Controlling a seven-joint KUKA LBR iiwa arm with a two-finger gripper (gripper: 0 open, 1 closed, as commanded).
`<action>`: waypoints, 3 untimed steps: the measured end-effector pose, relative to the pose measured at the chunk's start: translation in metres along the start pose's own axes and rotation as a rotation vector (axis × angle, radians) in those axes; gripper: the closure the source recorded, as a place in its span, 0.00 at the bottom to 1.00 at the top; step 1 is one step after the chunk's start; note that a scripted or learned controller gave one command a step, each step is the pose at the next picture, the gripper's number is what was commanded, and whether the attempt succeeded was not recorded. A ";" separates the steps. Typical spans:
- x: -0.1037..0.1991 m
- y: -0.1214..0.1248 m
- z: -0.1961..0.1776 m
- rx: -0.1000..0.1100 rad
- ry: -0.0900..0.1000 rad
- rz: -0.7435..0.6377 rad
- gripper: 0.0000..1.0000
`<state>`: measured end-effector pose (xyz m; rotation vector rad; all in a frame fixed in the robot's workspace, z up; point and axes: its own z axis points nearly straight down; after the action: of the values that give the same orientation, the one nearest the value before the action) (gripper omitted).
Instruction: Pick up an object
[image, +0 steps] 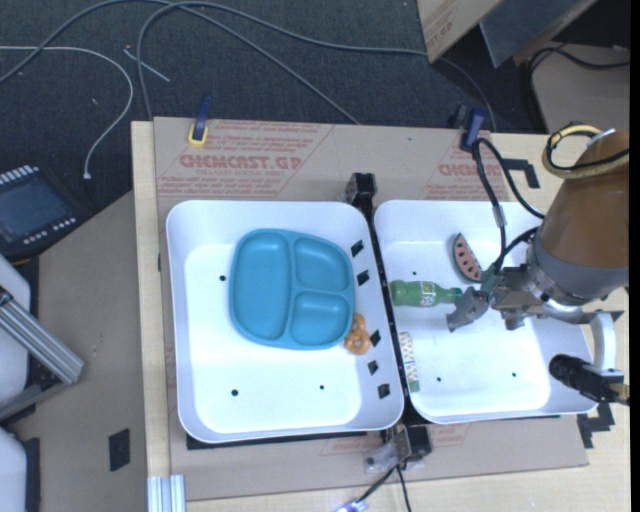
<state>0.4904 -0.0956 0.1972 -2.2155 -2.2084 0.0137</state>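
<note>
counter (300, 150): two white bins side by side
left bin (200, 330): blue plate (292, 288)
right bin (500, 385): green bottle (425, 294), melon slice (465, 258)
end effector (470, 309): by the bottle, grip can't tell

Bright even light, white bins (200, 330) glaring, perhaps slightly soft

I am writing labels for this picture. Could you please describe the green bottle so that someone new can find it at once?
Start from the right white bin, the one that the arm reaches into. Near its left wall the green bottle lies on its side, just left of the gripper. It is the only green thing there; the watermelon slice above it is red and curved.
</note>
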 end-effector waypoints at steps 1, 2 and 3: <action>0.000 0.003 -0.006 -0.014 -0.002 -0.003 0.00; 0.002 0.003 0.036 -0.008 0.000 -0.003 0.00; -0.007 0.003 0.084 -0.010 -0.001 -0.002 0.00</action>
<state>0.4919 -0.1021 0.1131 -2.2184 -2.2158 0.0039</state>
